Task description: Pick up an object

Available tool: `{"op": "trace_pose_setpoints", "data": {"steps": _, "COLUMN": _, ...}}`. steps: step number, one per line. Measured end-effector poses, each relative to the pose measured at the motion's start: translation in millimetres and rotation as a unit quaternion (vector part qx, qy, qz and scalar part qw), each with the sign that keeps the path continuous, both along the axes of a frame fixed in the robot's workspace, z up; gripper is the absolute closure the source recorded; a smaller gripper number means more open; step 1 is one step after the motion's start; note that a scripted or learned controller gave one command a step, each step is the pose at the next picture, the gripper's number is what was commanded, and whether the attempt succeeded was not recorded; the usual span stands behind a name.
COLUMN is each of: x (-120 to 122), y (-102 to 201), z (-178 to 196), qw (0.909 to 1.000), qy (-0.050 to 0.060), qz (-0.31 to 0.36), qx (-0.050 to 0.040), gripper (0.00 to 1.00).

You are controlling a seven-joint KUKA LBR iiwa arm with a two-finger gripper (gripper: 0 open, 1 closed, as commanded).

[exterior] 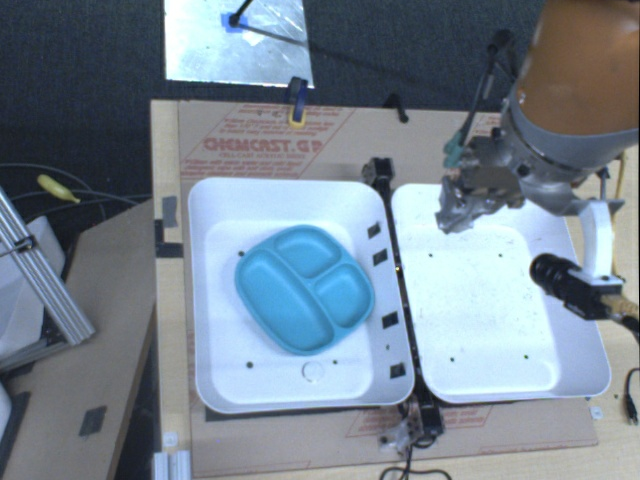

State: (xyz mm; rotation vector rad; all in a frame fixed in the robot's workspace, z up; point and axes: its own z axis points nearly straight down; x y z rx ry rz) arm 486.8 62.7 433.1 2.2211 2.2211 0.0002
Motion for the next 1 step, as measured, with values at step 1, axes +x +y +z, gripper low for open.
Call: {"op": "trace_pose_setpoints", "data": {"steps": 1, "x": 1.7, "y": -48.4, "z": -56.8, "qw": 1.0000, "qy": 0.001, "qz": -0.002, "qx": -0.0007, "gripper": 1.00}}
